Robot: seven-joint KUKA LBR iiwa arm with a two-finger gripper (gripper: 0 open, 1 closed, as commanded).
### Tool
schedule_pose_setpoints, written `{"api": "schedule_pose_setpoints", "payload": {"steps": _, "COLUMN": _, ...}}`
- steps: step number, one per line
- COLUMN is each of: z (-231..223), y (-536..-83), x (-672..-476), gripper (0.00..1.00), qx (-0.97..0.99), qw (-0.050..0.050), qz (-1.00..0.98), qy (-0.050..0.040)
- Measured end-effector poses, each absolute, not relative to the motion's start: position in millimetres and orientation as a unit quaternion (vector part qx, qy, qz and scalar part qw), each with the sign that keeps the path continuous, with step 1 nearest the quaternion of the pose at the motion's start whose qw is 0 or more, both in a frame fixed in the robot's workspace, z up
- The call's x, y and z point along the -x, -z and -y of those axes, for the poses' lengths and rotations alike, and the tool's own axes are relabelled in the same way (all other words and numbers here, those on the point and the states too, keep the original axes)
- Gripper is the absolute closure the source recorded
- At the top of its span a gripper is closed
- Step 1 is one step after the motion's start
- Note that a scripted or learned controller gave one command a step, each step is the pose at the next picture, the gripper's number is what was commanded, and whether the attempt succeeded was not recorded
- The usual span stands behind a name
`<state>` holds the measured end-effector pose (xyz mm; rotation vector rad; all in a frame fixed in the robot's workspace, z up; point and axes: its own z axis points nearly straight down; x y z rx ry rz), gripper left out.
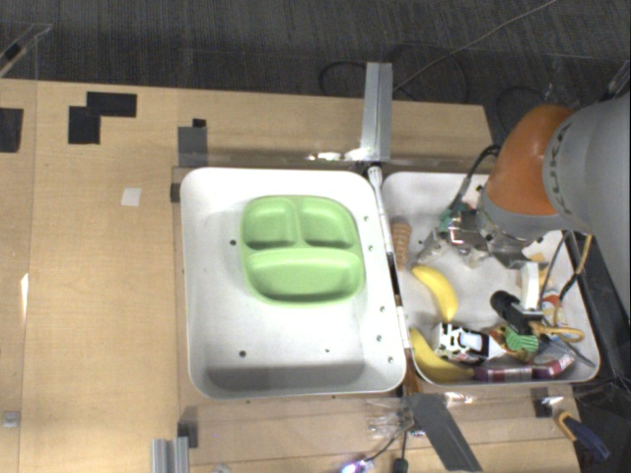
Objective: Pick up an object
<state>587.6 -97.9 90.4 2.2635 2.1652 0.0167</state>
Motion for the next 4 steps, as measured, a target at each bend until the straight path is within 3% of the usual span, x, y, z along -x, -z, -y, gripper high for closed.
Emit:
{"api": "schedule_pose_setpoints", "payload": {"steps": 1, "z": 99.1, "y": -192.1, "x": -579.4, "gripper": 0.00, "qx": -0.800, "qw": 0.002, "qz": -0.601, "qy": -0.0023}}
{"api": "schedule_pose_setpoints", "payload": {"steps": 2, "z": 90.7, "y": -96.8, "x": -522.6, "gripper": 0.00, "qx": -0.743, "qw": 0.001, "qz": -0.669, "qy": -0.0016}}
{"api": "schedule_pose_setpoints", "payload": {"steps": 3, "z": 90.0, "y": -107.9, "x": -524.8, "gripper": 1.00, "qx": -0.743, "qw": 0.003, "qz": -0.669, "qy": -0.0038}}
{"api": "schedule_pose_setpoints", "payload": {"steps": 4, "z": 62.1, "y": -191.9, "x": -562.3, "gripper": 1.00, "qx": -0.753, "qw": 0.002, "qz": -0.658, "qy": -0.0020}}
